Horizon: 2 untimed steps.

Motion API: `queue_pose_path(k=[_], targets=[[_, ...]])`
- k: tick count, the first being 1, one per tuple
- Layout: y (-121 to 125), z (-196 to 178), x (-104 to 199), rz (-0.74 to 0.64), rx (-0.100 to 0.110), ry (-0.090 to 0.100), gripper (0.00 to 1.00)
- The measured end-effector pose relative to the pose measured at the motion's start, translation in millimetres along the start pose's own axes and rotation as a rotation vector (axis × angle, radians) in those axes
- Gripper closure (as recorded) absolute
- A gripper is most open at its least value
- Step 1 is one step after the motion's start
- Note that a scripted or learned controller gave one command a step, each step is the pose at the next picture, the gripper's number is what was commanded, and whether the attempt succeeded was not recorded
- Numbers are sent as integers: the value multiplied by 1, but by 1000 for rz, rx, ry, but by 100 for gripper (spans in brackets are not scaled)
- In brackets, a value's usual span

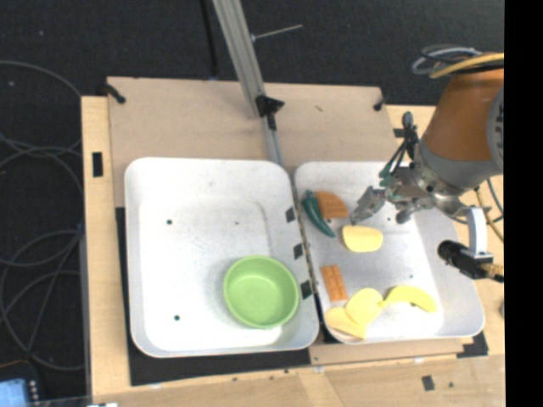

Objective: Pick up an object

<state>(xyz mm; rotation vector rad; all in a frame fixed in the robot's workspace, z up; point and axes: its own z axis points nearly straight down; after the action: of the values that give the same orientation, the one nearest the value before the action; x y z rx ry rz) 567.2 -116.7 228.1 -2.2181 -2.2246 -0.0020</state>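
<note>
Starting at the left of the counter (pixel 102 227), we have the left bin (pixel 170 185), carrying one green bowl (pixel 261 291) near its front right corner, upright, mouth up. The rest of that bin floor is bare white.

Crossing the shared wall, the right bin (pixel 441 303) carries the clutter. Against its left edge toward the back: a dark green curved piece (pixel 318 214) lying just beside an orange block (pixel 333 203), touching or nearly so. Further forward along the same left edge, a small orange ridged piece (pixel 333 283). At the front edge, a pile of pale yellow pieces (pixel 356 314) overlapping each other, with a yellow banana-like piece (pixel 412 298) just beside them to the right. Mid-bin sits a pale yellow rounded chunk (pixel 362 239), on its own.

The gripper (pixel 373 203) hangs right above and behind that chunk, the arm (pixel 462 134) coming in over the bin's right back corner. We make out what look like two prongs spread apart with nothing between them, though the view is soft here, so we call it probably apart. Nothing is held.

Likely target is the rounded chunk, still flat on the bin floor, task barely begun.

Risks: the fingers look offset toward the back of the chunk, so a straight descent may land one tip on top and shove it away. Its rounded, smooth-looking shape could squirt out on closing. Drifting left could catch the orange block instead.
</note>
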Motion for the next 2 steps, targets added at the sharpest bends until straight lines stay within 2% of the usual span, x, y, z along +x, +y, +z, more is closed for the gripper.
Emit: queue_pose_path(k=[1, 2], targets=[[0, 0, 0, 1, -1, 0, 0], [4, 45, -8, 4, 4, -3, 0]])
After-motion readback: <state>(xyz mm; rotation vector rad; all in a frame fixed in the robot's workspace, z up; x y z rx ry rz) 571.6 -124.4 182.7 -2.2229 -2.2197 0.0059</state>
